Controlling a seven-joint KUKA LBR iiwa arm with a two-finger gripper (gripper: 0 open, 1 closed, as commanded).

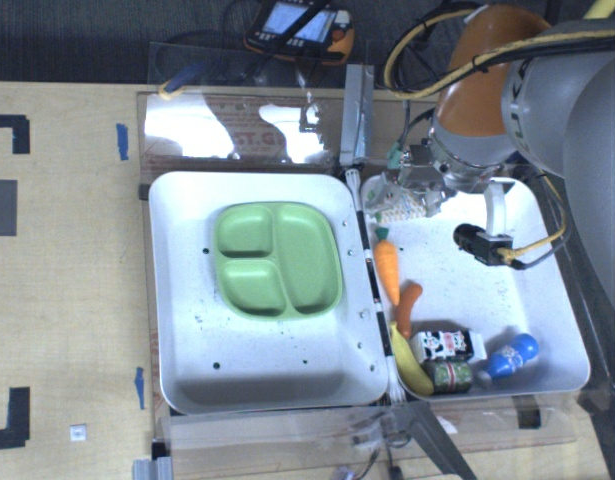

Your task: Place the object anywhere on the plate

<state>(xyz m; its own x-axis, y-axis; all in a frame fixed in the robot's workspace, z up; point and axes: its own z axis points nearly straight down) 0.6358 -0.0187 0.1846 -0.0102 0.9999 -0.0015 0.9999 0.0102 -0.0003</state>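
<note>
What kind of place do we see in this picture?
Probably a robotics lab test bench: a robot arm reaches over two white bins, blue tape marks sit on the bench, and a handheld control pendant lies behind, with loose cables.

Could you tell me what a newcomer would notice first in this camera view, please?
Probably the green divided plate, alone in the middle of the left bin. Next, the grey arm with its orange band reaching over the top of the right bin, and the carrot, banana, small carton and can crowded along that bin's left and lower edges.
</note>
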